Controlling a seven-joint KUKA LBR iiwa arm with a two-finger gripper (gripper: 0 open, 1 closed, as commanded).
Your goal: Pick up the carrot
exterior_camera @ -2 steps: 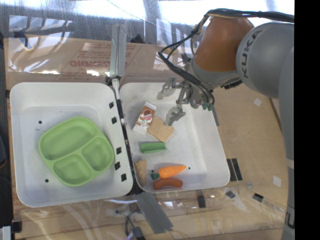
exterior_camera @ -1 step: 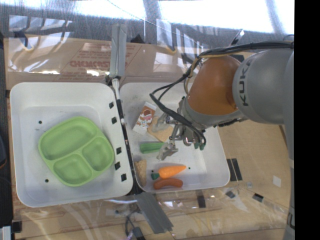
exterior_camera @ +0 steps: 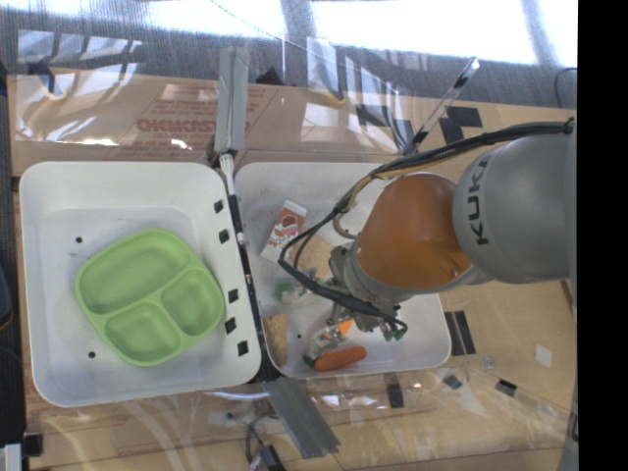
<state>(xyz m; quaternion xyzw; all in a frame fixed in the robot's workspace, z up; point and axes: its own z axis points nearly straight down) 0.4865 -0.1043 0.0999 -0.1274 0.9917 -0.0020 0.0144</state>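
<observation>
The carrot (exterior_camera: 340,358) is a small orange piece lying near the front wall of the right bin (exterior_camera: 432,346). My gripper (exterior_camera: 341,328) hangs just above and behind it, under the arm's orange band (exterior_camera: 412,234). The arm's bulk hides most of the gripper, and some small orange and white bits show at its tip. The carrot rests on the bin floor, apart from the gripper.
In the right bin lie a small white and red packet (exterior_camera: 286,226), a tan bread-like piece (exterior_camera: 278,336) and a small green item (exterior_camera: 286,289). The left bin (exterior_camera: 49,224) holds a green three-compartment plate (exterior_camera: 149,295). A black-clipped divider (exterior_camera: 235,263) separates the bins.
</observation>
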